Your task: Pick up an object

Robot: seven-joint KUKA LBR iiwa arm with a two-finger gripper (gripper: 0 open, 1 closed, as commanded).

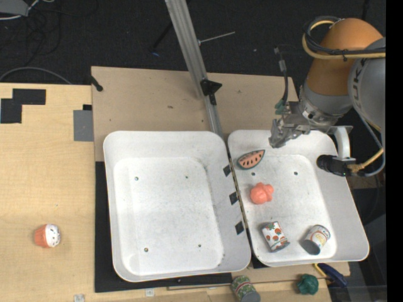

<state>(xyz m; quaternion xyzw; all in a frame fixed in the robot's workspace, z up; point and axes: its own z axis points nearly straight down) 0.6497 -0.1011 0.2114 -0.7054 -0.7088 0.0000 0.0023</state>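
Your plywood bench (151, 99) holds two glossy white bins; end effector (280, 137), opening unclear, hovers at the right bin's (340, 231) twelve o'clock.

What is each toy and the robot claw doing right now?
Gripper: above right bin's far edge, holding nothing seen.
Watermelon slice: lying flat in the right bin.
Pink toy: resting mid-bin.
Spotted can: tipped over.
Tin can: on its side.
Left bin: sitting beside the right one.
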